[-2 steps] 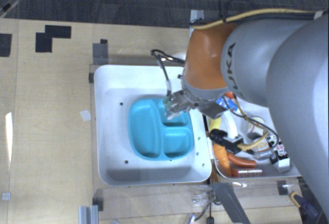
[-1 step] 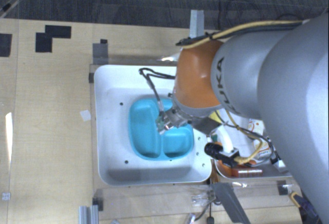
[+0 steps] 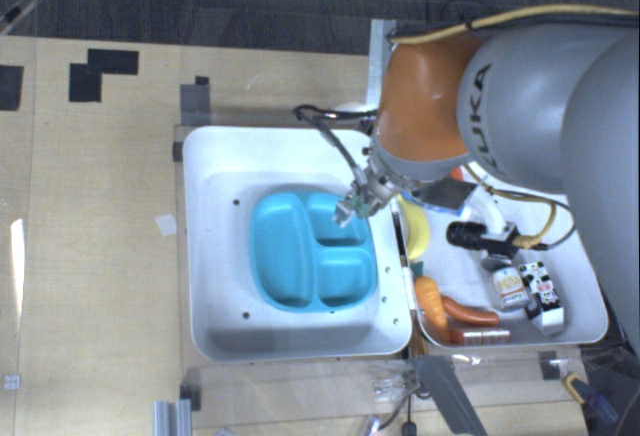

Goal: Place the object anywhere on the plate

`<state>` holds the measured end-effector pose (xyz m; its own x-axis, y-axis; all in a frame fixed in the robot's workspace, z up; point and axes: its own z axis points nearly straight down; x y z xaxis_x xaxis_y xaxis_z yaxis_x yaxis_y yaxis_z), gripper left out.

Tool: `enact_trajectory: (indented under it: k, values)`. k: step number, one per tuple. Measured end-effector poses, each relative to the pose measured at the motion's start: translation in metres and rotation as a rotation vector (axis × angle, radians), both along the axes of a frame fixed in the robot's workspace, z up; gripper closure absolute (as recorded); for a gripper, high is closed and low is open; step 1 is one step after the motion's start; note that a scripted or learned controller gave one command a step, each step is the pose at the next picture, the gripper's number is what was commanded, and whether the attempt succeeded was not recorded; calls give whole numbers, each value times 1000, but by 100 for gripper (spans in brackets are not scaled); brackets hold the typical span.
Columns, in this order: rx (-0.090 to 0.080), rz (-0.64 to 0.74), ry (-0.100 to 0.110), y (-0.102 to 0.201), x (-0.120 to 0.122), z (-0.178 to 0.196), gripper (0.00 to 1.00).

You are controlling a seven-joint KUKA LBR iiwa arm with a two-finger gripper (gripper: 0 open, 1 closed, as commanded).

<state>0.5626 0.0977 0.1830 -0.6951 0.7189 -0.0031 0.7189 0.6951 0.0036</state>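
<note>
Gripper (image 3: pixel 352 207) is hovering over the plate's (image 3: pixel 290 264) upper right compartment, can't tell what it's carrying, so it's looking smart to go lower before letting go, with carrot (image 3: pixel 430 296) sitting right of the plate.

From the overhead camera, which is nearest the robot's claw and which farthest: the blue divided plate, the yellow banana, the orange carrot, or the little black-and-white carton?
1. Blue divided plate, left bin, right beneath the gripper.
2. Yellow banana, right bin, just past the dividing wall.
3. Orange carrot, right bin's near-left corner.
4. Black-and-white carton, far right.
</note>
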Motion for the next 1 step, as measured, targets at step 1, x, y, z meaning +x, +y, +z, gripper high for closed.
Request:
enact_trajectory:
  k: [1]
  values:
    - [0, -58, 5, 51, -46, -25, 100]
